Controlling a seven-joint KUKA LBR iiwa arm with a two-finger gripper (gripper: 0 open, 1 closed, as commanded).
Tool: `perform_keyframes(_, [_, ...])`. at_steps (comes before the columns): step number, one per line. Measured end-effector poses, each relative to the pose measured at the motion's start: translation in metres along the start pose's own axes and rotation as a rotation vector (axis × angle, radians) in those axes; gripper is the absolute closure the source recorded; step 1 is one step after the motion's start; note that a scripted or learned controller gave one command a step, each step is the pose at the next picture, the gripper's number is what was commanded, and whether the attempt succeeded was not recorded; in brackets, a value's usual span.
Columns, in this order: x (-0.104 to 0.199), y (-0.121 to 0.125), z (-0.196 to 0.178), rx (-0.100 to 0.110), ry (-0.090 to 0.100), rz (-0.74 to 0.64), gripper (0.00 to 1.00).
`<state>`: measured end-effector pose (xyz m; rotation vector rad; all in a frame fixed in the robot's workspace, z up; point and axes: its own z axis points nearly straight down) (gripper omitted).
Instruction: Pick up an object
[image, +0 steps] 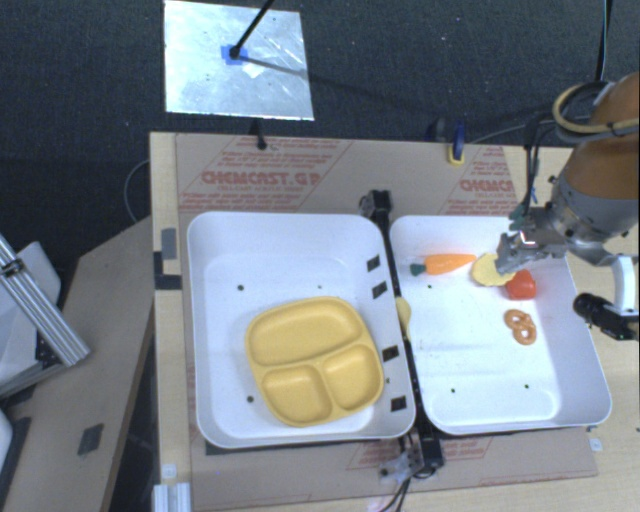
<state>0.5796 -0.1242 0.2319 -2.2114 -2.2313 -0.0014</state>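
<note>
Two shallow white bins sit side by side on our bench; we take the right bin (560, 400) as our landmark. Near its far edge our gripper (517, 255) hangs low over a cluster of toy food. We cannot tell how its fingers stand. Touching beneath it lie a pale yellow piece (487, 270) and a red piece (520, 287); an orange carrot (448, 263) stretches leftward beside them, long axis across the bin. A pretzel (519, 326) lies nearer us.
</note>
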Motion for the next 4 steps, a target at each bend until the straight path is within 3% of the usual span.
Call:
perform_keyframes(2, [0.109, 0.008, -0.012, -0.002, 0.001, -0.002, 1.0])
perform_keyframes(4, [0.218, 0.005, 0.003, 0.0, 0.002, -0.002, 1.0])
